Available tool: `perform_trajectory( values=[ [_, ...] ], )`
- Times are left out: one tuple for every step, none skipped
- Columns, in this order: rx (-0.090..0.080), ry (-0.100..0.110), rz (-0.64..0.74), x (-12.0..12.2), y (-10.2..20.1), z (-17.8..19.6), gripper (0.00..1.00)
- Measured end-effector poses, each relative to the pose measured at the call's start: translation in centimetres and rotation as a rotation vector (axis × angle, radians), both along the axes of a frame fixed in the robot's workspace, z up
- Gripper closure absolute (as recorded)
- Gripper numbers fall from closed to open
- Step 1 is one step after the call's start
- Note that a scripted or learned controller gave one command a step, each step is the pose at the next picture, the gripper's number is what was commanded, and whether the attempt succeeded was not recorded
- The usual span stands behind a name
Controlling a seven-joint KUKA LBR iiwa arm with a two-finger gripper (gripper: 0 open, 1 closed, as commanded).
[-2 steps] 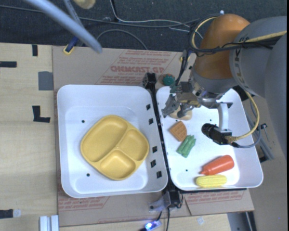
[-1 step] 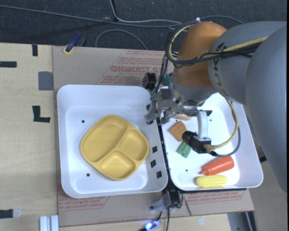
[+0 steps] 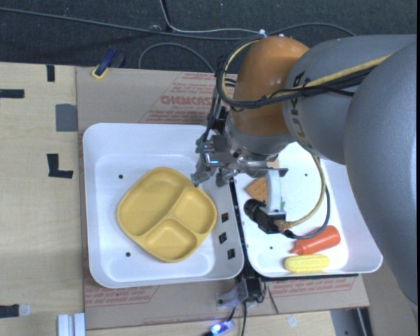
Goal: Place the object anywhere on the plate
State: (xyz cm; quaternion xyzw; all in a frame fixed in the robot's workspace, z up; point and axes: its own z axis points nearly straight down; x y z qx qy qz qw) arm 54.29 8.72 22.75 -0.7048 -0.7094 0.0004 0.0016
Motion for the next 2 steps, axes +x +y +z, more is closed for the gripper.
perform_trajectory(
  values=[
    [-0.001, 0.001, 0.001, -2.0, 5.6, -1.1, 1.0],
    [0.0, -0.001, 0.001, -3.6, 10.9, 0.7, 1.0]
  ],
)
